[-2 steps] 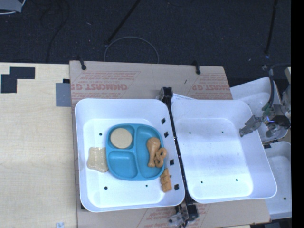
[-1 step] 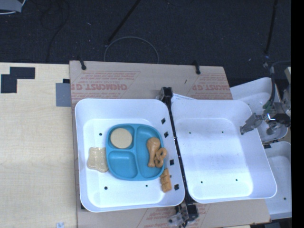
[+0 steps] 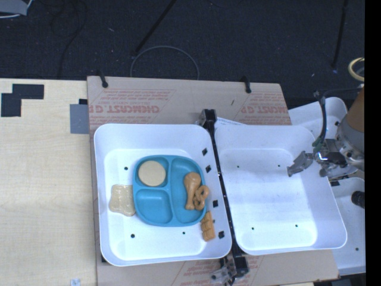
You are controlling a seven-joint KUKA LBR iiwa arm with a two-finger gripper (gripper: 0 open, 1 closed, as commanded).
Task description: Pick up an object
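My worry is reach: every candidate lies in the left white plastic bin (image 3: 113,145), while my gripper (image 3: 312,161) hangs over the right white bin (image 3: 333,234), near its right wall. Crossing over, I could clip the divider between the bins, or nudge the blue compartment tray (image 3: 156,210) instead of grasping the tan pretzel-shaped piece (image 3: 195,190) on it. The jaws look apart, holding nothing, touching nothing.
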